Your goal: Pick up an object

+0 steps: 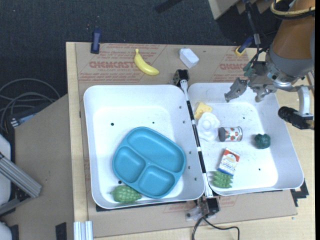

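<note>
Bins sit side by side on the tabletop; the right bin (280, 176) holds the candidates. Above its far edge hangs the tool (248, 90), fingers apart, holding nothing. Approach step: next it must descend over one object, perhaps the can (230, 133) mid-bin.

A robot lab — the bench (150, 59) is a plywood board topped with printed cardboard, bearing two white bins (100, 104) of toy food. Loose cables (25, 104) coil on dark carpet (75, 9), and an aluminium rail (20, 176) lies at the left — test-rig clutter.
</note>
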Available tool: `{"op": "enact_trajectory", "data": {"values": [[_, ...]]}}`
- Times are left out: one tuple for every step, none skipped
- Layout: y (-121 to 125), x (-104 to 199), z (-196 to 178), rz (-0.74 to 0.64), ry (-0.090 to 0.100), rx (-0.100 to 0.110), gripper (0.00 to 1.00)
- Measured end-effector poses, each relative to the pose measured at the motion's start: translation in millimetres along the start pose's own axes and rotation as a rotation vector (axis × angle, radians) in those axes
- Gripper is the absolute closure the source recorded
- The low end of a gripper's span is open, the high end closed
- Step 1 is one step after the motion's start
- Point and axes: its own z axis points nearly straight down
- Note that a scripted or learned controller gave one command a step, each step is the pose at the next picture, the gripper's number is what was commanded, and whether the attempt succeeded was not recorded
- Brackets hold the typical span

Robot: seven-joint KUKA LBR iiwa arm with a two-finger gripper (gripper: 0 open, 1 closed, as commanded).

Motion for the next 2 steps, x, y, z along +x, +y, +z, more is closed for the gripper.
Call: {"op": "enact_trajectory", "data": {"values": [[-28, -7, 145, 0.001, 0.000, 0.001, 0.00], [-27, -6, 135, 0.002, -0.001, -0.002, 1.00]]}}
